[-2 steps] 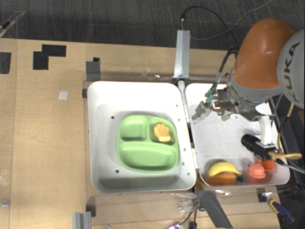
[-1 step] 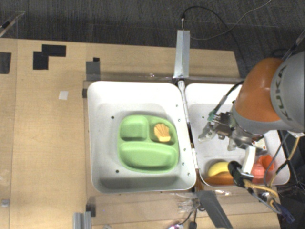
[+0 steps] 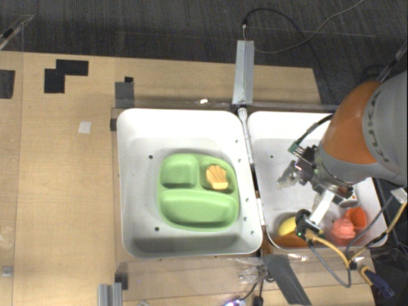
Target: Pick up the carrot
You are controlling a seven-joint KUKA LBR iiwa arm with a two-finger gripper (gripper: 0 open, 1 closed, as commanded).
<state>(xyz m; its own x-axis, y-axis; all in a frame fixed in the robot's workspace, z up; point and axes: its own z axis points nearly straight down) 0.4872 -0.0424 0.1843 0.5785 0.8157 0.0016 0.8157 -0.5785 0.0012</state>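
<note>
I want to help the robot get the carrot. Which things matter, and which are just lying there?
For the job: gripper; orange thing, probably the carrot.
Just lying about: green plate; yellow shell-shaped toy on it; yellow thing; pink thing.

Green tray [image 3: 191, 210], yellow-orange toy [image 3: 218, 177], white left bin [image 3: 137, 164].

The KUKA arm [image 3: 390, 116], smooth and rounded in grey, wears a broad orange band [image 3: 350, 129] above its wrist, where a thin dark cable [image 3: 313, 130] curves toward the silvery, dark-bodied gripper [image 3: 294, 173].
</note>
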